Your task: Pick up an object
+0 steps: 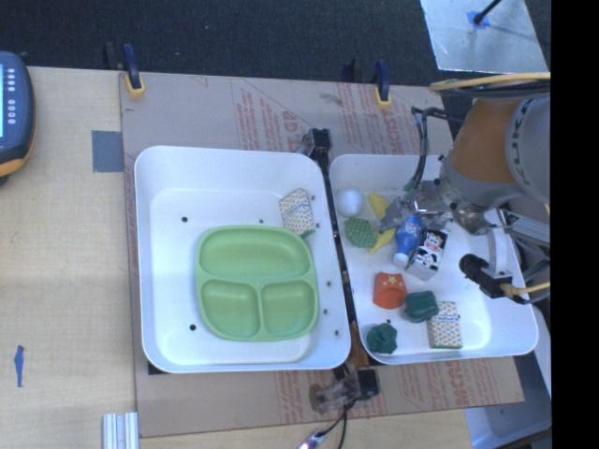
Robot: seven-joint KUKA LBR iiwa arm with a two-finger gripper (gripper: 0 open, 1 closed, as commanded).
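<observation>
Frankly, you cannot tell the hand's (432, 215) opening; the arm (491, 152) covers it. Just below it sit a blue bottle (408, 237) and a black-and-white carton (429, 253), partly hidden.

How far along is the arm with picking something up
Nothing looks picked yet. The arm hangs over the right bin, above the blue bottle and cow-print carton. The orange block and other toys lie loose. Grasp and lift remain.

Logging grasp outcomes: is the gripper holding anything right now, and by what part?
Cannot be told: the arm's wrist covers the gripper above the right bin, near the blue bottle.
</observation>
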